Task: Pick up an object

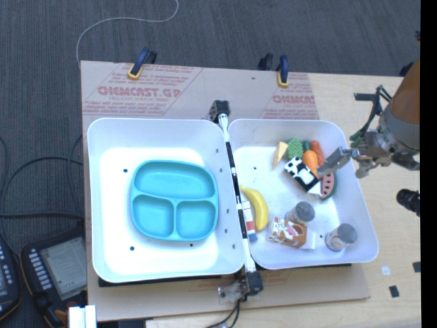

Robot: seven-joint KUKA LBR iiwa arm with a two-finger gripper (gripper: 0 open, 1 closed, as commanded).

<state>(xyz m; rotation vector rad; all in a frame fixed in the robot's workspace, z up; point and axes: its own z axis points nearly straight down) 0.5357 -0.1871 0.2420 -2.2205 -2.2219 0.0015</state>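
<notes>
Nearest the camera, at the near edge of the right bin [355, 251], stand a little jar with a grey lid [341, 236] and a small snack packet [288, 232]. Another small jar [300, 214] stands just behind the packet. To their left a yellow banana [255, 206] lies close to the wall between the two bins.

Farther back in the same bin sits a little heap of toy food: a carrot [311, 158], a green leafy piece [295, 146], a yellow wedge [280, 154], a black and white block [299, 170] and a watermelon slice [328, 184]. They touch or lie just beside each other.

On the left, the left bin [109, 251] holds a blue tray [175, 200] with three parts.

From the right, the arm reaches in over the tabletop [164, 91]. Its tool [345, 157] is at the right side of the right bin, near the watermelon slice and the carrot. I cannot tell if the tool is wide or narrow, and I see nothing in it.

I think the robot is on the reaching step and has not picked anything yet. The nearest thing to take looks like the watermelon slice. Next, the tool would need to go down right over one piece and close on it alone. That may be tricky, because the pieces in the heap are crowded together.
</notes>
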